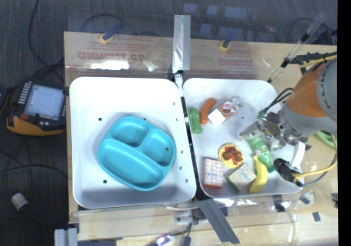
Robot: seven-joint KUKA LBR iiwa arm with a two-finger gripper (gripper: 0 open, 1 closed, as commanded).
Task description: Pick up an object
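The end effector [265, 135] sits low over the right-hand side of the right bin [249, 87], near the worktop's right edge, carried by the grey arm with its orange band [307, 97]. Whether it is apart or together cannot be told; its metal parts blur into the clutter beneath. Just under it lie green pieces [258, 145], and beside them, toward the bin's front right corner, a yellow banana [259, 176]. Farther out sit a round red-and-yellow item [231, 154], two patterned boxes [214, 172], an orange sausage shape [207, 110] and a green piece [194, 120] against the dividing wall. The left bin [88, 97] holds a blue divided tray [138, 152].

This looks like the reach-and-descend step. Next it should settle squarely on one item, probably a green piece, close firmly, then lift straight up.
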